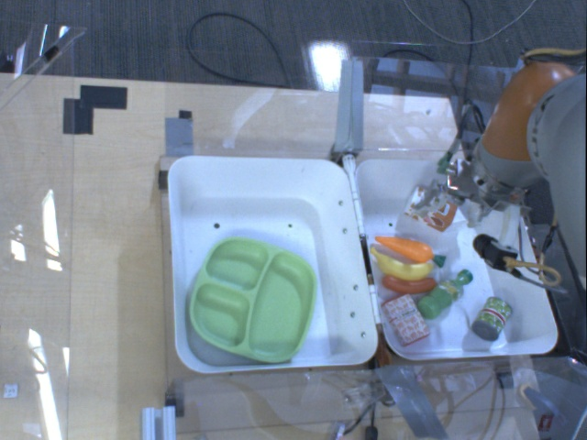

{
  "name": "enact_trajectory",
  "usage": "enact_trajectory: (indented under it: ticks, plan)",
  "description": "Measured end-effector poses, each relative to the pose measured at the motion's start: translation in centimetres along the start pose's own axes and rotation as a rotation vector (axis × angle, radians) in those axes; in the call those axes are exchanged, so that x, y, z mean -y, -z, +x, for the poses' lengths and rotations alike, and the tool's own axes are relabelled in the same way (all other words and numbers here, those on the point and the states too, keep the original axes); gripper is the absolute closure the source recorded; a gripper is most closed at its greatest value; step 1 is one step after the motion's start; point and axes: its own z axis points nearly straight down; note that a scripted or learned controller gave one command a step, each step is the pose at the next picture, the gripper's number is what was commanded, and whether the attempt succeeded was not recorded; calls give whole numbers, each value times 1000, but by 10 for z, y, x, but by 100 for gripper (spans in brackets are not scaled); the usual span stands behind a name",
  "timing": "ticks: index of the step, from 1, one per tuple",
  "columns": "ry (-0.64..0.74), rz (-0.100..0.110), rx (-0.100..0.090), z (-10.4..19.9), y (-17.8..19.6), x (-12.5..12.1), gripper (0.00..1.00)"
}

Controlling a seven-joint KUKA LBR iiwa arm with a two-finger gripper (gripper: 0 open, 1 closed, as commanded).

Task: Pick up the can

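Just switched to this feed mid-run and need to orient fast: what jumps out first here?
The green divided tray lies alone in the left bin. The right bin is crowded: a carrot above a banana at its middle, and the can near its front right corner. The arm's orange band hangs over that bin's back right, above a snack packet.

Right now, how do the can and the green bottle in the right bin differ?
The can is a short, stubby cylinder with a green label and dark ends; the green bottle is slimmer, with a narrow neck and cap. The can sits by the right bin's near right corner, apart from other items; the green bottle lies tilted on its side against the food pile. Both lie in the right bin, away from the claw.
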Motion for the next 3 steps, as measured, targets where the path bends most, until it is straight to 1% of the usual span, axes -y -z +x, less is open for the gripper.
enact_trajectory:
  ticks: [1, 2, 3]
  plan:
    - [36, -12, -4, -35, 14, -8, 0]
    - [21, 11, 5, -13, 0, -21, 0]
    - [-28, -24, -5, 12, -12, -38, 0]
